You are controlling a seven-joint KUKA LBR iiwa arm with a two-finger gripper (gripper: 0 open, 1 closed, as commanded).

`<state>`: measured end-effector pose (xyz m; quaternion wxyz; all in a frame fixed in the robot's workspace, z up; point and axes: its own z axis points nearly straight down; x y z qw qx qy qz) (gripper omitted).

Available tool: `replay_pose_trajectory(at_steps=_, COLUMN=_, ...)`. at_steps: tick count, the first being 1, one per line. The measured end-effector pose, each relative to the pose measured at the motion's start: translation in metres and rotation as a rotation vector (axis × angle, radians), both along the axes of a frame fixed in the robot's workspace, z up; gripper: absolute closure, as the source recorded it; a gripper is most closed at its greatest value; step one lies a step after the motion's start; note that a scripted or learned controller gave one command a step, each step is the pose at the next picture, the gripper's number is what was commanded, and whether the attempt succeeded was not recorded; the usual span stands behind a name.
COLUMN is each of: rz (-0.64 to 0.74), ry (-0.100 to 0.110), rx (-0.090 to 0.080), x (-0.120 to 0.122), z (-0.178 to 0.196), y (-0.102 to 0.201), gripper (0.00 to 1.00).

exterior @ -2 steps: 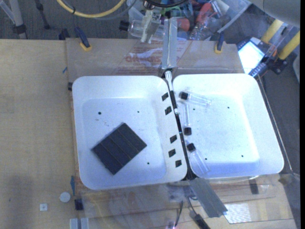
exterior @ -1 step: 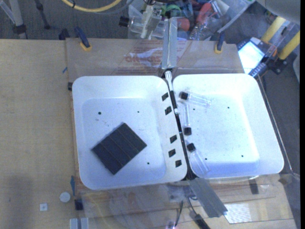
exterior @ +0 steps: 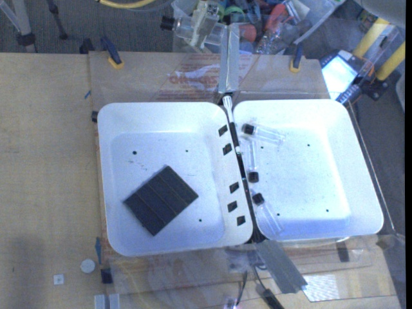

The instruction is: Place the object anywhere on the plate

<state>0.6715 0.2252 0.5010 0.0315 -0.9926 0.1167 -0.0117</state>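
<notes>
**Tubes not yet on plate: task not started**

Tubes are the likely task object: three small clear ones with black caps, all in the right bin (exterior: 347, 127). One tube (exterior: 262, 133) lies near the bin's upper left corner, roughly at frame centre top. A second tube (exterior: 251, 163) lies just below it, close to the bin's left wall. The third tube (exterior: 265, 212) sits lower, near the bin's lower left corner. Which one is meant, I can't tell.

The plate (exterior: 161, 199) is a dark square slab, turned like a diamond. It lies flat in the lower middle of the left bin (exterior: 109, 118), lower left of frame, with nothing on it. The tubes are well apart from it, with the ridge between the bins and a row of small black tabs (exterior: 234, 187) in between.

Claw state: cannot tell, and I see nothing being held.

Progress, judged from the layout: nothing done. Still left are picking up one tube, carrying it over the ridge to the left, and setting it down on the slab. The tubes look round and slick, so one may roll off.
</notes>
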Motion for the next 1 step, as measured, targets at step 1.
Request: replay_pose_trajectory(at_steps=1, rz=-0.005, ry=-0.005, rx=0.009, x=0.0009, z=0.0111, y=-0.0002, gripper=1.0)
